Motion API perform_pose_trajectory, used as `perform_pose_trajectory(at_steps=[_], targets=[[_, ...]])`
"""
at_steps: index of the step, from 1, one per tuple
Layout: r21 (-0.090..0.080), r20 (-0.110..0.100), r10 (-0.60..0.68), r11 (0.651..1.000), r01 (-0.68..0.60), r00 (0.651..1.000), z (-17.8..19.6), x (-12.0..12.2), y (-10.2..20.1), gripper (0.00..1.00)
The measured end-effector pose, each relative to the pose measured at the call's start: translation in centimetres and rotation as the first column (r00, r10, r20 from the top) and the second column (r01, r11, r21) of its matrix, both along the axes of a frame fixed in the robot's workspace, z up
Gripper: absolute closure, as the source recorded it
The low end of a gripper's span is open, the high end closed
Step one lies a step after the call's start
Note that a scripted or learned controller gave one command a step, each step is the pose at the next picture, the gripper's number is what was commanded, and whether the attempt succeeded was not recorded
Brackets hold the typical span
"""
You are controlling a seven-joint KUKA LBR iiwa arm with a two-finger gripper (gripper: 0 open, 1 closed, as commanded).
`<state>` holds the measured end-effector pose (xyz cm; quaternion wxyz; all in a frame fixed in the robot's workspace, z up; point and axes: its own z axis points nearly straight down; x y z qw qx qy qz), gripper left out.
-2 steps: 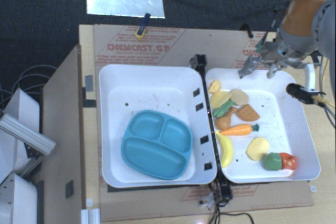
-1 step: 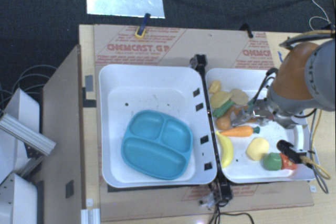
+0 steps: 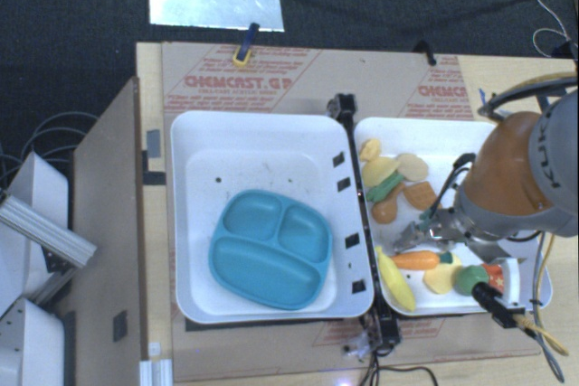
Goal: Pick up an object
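1. Approach step, by my read — the end effector [image 3: 409, 237] hangs low in the right bin [image 3: 452, 133], spread wide, gripping nothing.
2. The carrot [image 3: 418, 260] lies just below it; next, drop and close.
3. The arm [image 3: 516, 172] reaches in, wrist tilted toward the divider.

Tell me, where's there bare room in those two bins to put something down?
The left bin has bare floor behind the blue divided plate, toward its far wall. The right bin is crowded: toy food along the divider and near edge, the gripper among it; a bare strip along its far wall.
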<state>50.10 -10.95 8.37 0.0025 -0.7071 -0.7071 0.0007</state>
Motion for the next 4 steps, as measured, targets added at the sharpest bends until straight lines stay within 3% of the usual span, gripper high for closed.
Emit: perform_pose_trajectory(at_steps=[1, 2, 3, 4], targets=[[-0.005, 0.015, 0.007, 1.0, -0.007, 1.0, 0.2, 9.3, -0.2, 0.0], [-0.005, 0.009, 0.005, 1.0, -0.005, 1.0, 0.2, 12.3, -1.2, 0.0], [-0.004, 0.01, 0.006, 1.0, -0.006, 1.0, 1.2, 12.3, -1.1, 1.0], [0.0, 0.013, 0.01, 1.0, -0.01, 1.0, 10.7, 9.4, 5.3, 1.0]])
